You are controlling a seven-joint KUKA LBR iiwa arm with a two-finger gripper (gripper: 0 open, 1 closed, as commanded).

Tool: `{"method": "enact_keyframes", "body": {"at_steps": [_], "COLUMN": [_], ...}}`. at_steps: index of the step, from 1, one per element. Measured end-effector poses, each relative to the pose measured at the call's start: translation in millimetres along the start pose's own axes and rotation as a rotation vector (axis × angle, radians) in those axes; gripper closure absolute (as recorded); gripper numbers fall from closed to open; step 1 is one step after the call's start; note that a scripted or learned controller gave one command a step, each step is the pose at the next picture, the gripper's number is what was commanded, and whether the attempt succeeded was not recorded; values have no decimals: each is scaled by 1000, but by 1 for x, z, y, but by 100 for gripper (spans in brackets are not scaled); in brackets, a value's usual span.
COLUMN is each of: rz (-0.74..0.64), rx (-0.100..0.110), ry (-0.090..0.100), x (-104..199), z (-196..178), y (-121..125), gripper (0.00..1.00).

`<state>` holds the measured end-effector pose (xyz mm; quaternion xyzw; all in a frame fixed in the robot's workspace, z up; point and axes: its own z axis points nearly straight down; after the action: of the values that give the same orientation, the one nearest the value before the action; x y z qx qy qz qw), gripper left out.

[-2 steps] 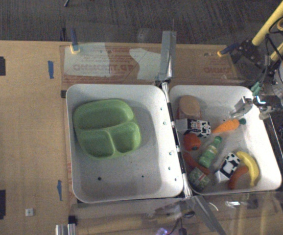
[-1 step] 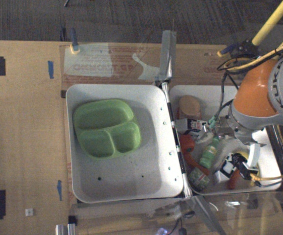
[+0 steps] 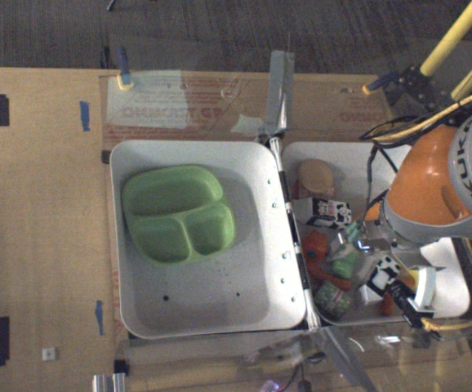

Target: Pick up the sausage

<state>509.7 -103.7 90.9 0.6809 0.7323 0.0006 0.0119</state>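
The grey arm with its orange band (image 3: 429, 188) reaches in from the right over the right bin (image 3: 350, 155). Its gripper (image 3: 363, 242) hangs low over the clutter in the middle of that bin. Just left of the gripper lies a reddish, stubby piece (image 3: 317, 243) that may be the sausage; another reddish strip (image 3: 342, 282) shows beneath a green item (image 3: 346, 265). The arm's body hides much of the bin's right half. Nothing visibly hangs from the gripper.
A green divided plate (image 3: 179, 212) lies in the left bin (image 3: 244, 300). The right bin also holds a brown round bun (image 3: 316, 175), a black-and-white tagged block (image 3: 331, 211), a round greyish item (image 3: 334, 299) and a yellow-white piece (image 3: 423, 284). Cables trail at the right.
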Motion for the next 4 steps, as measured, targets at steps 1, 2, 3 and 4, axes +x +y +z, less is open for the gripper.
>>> {"method": "enact_keyframes", "body": {"at_steps": [1, 2, 3, 4], "rz": [238, 239, 239, 348], "rx": [10, 8, 9, 15], "ry": [13, 13, 13, 9], "x": [8, 8, 8, 5], "z": [3, -7, -7, 4], "y": [-26, -25, -25, 25], "gripper": [0, 100, 0, 0]}}
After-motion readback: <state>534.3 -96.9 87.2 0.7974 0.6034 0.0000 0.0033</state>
